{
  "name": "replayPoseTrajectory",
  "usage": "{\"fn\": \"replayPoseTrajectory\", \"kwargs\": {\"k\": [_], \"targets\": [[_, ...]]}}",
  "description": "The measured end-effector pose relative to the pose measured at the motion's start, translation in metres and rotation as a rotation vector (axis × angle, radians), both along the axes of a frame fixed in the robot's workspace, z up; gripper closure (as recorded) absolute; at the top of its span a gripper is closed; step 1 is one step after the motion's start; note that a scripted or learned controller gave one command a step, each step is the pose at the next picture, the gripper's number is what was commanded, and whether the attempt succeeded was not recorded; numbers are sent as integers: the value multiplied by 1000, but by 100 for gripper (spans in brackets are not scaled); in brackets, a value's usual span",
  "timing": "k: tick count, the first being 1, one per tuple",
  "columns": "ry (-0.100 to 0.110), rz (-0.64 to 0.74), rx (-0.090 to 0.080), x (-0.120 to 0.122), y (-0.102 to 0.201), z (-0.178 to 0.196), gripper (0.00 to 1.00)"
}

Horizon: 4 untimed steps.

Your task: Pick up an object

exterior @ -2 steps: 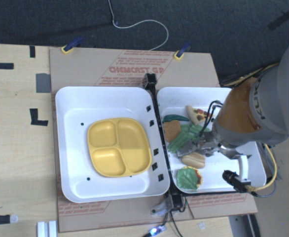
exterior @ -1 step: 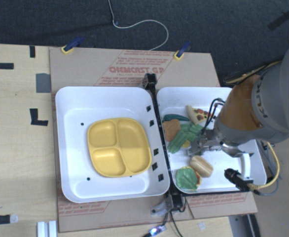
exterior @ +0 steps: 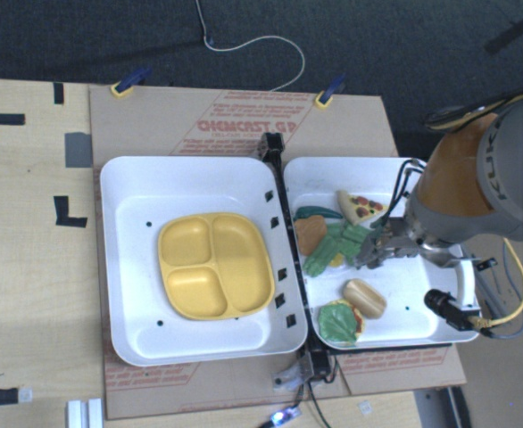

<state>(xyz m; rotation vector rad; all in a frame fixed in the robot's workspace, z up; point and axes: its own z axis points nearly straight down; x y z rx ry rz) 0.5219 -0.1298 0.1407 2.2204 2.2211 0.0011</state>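
Note:
The right bin (exterior: 395, 335) holds several toy foods: a pizza slice (exterior: 358, 207), a brown cookie-like piece (exterior: 311, 233), a green leafy piece (exterior: 336, 244), a hot dog (exterior: 365, 297) and a green round piece (exterior: 338, 323). My gripper (exterior: 374, 251) is low in the right bin, right beside the green leafy piece's right end. I cannot make out whether anything sits between its fingers. The grey arm with its orange band (exterior: 453, 176) comes in from the right.
The left bin (exterior: 128, 239) holds a yellow divided plate (exterior: 215, 266). A black divider clamp (exterior: 272, 146) sits between the bins at the back. The bins rest on cardboard (exterior: 235, 123); a white cable (exterior: 253, 47) loops behind.

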Motion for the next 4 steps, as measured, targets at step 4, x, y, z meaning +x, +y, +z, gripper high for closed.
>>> {"fn": "replayPoseTrajectory", "kwargs": {"k": [4], "targets": [[4, -1, -1, 24, 39, 84, 100]]}}
